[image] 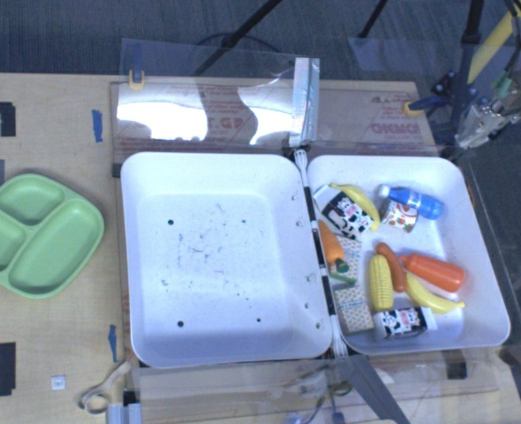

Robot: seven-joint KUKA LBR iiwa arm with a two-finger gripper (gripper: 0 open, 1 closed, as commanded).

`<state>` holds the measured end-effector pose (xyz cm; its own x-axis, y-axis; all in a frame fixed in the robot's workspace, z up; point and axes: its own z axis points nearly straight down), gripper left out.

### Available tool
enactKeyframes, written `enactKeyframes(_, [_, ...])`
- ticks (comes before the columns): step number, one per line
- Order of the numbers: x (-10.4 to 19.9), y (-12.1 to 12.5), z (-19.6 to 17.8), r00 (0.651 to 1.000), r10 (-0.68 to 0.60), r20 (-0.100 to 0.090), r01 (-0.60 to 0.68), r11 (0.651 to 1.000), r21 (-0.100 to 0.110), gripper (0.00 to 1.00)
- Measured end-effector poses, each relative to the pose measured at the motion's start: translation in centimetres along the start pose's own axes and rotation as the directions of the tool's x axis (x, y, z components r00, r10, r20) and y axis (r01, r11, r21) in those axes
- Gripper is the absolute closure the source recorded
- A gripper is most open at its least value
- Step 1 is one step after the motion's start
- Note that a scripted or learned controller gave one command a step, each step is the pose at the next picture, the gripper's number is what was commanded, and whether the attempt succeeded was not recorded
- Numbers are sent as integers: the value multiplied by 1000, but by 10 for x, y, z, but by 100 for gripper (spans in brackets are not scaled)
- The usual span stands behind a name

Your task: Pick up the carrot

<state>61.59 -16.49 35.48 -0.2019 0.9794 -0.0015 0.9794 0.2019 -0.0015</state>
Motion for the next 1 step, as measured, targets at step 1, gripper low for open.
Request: enactKeyframes(1, [-54,16,-41,947,322,0,-322,947,-1,100])
